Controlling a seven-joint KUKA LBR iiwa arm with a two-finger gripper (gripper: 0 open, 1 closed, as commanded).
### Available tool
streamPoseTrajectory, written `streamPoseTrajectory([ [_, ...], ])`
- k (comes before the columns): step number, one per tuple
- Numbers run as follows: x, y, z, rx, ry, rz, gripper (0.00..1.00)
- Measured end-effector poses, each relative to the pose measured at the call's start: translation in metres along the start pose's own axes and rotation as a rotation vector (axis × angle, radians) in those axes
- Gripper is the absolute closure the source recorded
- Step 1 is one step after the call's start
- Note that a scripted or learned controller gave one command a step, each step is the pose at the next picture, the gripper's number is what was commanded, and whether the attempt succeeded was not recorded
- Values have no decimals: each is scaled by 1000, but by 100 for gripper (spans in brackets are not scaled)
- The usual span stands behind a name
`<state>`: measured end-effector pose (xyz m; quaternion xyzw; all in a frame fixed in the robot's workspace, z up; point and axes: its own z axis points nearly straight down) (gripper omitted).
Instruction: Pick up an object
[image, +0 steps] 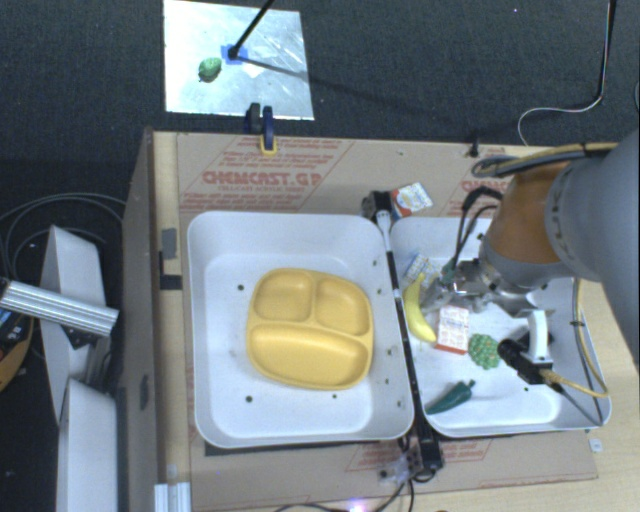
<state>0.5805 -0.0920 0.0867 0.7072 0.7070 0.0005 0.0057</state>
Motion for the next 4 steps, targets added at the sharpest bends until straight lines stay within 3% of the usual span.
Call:
streamPoseTrajectory([
  [1,-44,90,-47,2,5,-5,0],
  [2,-18,13,3,9,8,-2,0],
  [3,-16,79,3,19,7,-5,0],
  [4,78,29,-100,4,9,-6,0],
])
